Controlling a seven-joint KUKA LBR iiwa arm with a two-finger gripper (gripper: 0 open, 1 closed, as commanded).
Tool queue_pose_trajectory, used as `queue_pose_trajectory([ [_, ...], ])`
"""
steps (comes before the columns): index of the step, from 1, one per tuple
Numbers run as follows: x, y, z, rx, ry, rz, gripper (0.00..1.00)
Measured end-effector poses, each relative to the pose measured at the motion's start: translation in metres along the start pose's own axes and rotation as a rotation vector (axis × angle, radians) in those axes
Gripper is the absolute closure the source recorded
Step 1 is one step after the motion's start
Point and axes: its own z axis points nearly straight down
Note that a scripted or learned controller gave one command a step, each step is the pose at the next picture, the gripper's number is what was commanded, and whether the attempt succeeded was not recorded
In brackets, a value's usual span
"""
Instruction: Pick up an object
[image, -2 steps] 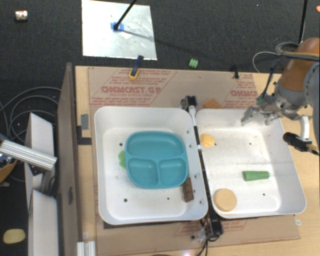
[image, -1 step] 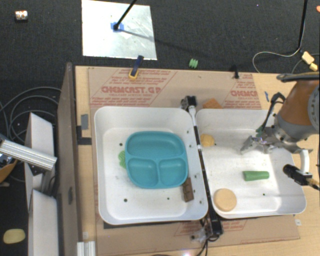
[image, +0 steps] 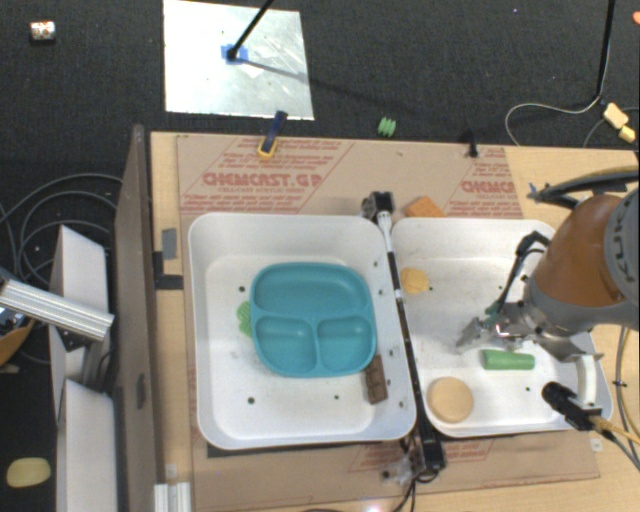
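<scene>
The grey arm with its orange band is reaching into the right white bin (image: 570, 425), its two-finger gripper (image: 478, 333) hanging low; I cannot tell its state. A green oblong block (image: 508, 359) is lying just beside it, a round tan disc (image: 450, 398) nearer. A teal divided plastic tray (image: 312, 318) is sitting in the left white bin (image: 215, 400).
</scene>
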Motion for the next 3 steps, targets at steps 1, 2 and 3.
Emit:
queue_pose_trajectory([
  [1, -0.039, 0.067, -0.152, -0.028, -0.014, -0.003, 0.0],
  [2, -0.025, -0.006, 0.003, -0.005, -0.002, 0.004, 0.0],
  [3, 0.012, -0.034, 0.0, -0.005, -0.003, -0.002, 0.0],
])
